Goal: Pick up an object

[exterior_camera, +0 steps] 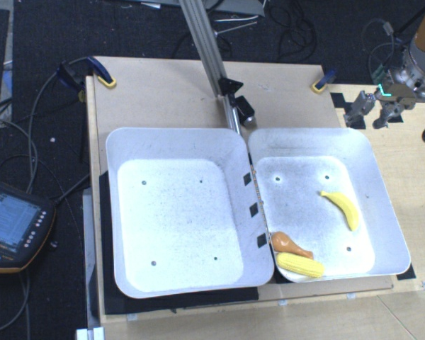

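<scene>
A yellow banana [342, 206] lies in the right bin [361, 154], toward its right side. At that bin's near left corner lie an orange-brown chicken drumstick [289, 244] and, just in front of it, a yellow corn cob [300, 265]. My gripper [368, 112] hangs at the far right, beyond the right bin's back right corner, above the bench. Its two dark fingers stand apart with nothing between them.
The left bin [127, 154] sits beside the right one. A slanted metal pole [205, 37] with a black clamp [237, 105] rises behind the seam between the bins. Yellow clamps [105, 81] mark the bench's back corners. A teach pendant [10, 225] lies at left.
</scene>
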Motion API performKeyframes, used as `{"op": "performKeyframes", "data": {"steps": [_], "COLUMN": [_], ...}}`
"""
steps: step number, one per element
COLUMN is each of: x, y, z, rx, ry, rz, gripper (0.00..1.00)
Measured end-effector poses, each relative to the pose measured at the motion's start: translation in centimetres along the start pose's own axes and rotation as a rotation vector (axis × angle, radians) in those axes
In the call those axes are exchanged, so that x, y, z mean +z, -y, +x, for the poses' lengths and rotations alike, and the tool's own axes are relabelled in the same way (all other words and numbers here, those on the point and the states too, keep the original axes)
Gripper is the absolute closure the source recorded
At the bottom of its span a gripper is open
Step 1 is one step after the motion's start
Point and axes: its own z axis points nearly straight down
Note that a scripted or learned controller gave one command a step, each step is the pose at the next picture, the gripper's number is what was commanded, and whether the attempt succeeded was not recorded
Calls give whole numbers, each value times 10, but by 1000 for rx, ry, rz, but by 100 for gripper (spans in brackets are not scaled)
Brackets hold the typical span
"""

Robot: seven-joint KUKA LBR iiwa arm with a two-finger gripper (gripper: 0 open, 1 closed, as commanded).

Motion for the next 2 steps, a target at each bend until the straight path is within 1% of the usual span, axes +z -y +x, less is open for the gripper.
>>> {"op": "performKeyframes", "data": {"steps": [1,2], "x": [0,43], "y": [0,-3], "z": [0,4], "rx": [0,0], "ry": [0,-1], "rz": [0,3], "gripper": [0,0]}}
